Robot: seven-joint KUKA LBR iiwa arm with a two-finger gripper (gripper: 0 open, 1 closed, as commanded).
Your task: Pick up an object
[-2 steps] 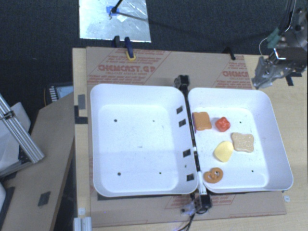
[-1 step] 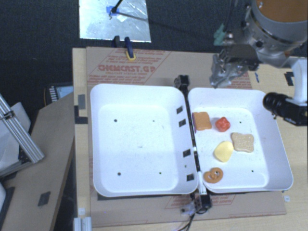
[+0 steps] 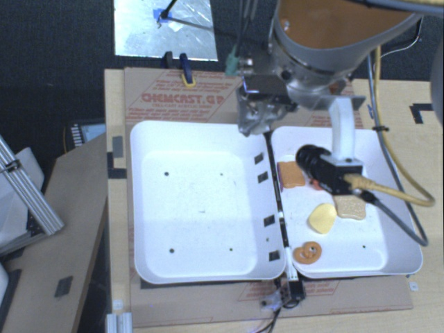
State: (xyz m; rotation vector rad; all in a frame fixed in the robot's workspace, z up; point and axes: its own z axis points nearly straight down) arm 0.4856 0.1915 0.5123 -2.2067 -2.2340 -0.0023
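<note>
gripper hangs at the right bin's far left corner, grip i can't tell; cracker, chip, toast, ring lie inside.

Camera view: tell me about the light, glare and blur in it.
In the camera view the light is soft and even; the left bin reads bright white, nearly washed out; the shiny sheet at the top gives patchy glare; the arm's orange band, close to the lens, is blurred; the small pieces in the right bin cast only faint shadows.
</note>
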